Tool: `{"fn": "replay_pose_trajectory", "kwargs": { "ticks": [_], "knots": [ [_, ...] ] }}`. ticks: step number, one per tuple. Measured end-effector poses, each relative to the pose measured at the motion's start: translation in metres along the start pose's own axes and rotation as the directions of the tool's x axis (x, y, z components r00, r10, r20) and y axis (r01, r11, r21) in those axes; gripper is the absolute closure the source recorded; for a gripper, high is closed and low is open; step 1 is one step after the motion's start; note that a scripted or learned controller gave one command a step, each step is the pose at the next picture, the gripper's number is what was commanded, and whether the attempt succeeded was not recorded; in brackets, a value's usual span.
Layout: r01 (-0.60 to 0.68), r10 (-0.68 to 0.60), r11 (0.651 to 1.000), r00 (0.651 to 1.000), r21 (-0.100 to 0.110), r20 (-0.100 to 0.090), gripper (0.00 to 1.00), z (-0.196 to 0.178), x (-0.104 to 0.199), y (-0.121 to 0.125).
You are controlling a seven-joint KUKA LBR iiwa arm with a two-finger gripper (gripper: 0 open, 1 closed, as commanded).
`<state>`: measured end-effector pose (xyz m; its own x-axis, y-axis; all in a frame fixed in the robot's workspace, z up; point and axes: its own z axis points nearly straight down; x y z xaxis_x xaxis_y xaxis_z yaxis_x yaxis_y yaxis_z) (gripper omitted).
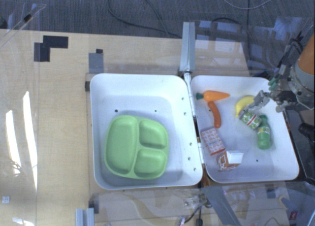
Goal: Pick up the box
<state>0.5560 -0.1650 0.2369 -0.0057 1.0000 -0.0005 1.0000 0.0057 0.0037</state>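
In the right bin (290, 168), a flat box (212, 140) with a red and white pattern lies near the left wall. Just in front of it is a small brown and white carton (229, 159). My gripper (261, 101) hangs over the bin's far right part, above the banana (243, 105) and a small green and red pack (251, 119). It is well to the right of the patterned box and beyond it, apart from it. Nothing shows held in it.
An orange carrot toy (214, 103) lies at the back left of the right bin, and a green bottle (264, 136) lies at the right. The left bin (98, 121) holds a green divided plate (137, 146). A metal post (187, 48) stands behind the bins.
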Motion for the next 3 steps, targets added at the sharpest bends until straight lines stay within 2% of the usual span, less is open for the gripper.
{"fn": "replay_pose_trajectory", "kwargs": {
  "ticks": [1,2,3],
  "knots": [
    [0.139,-0.139,0.99,0.99,-0.004,0.0,0.0,0.138,0.041,0.012],
    [0.51,-0.51,0.86,0.86,-0.011,0.008,0.0,0.147,0.074,-0.064],
    [0.511,-0.511,0.859,0.86,-0.019,0.012,1.0,0.135,0.075,-0.061]
  ]
}}
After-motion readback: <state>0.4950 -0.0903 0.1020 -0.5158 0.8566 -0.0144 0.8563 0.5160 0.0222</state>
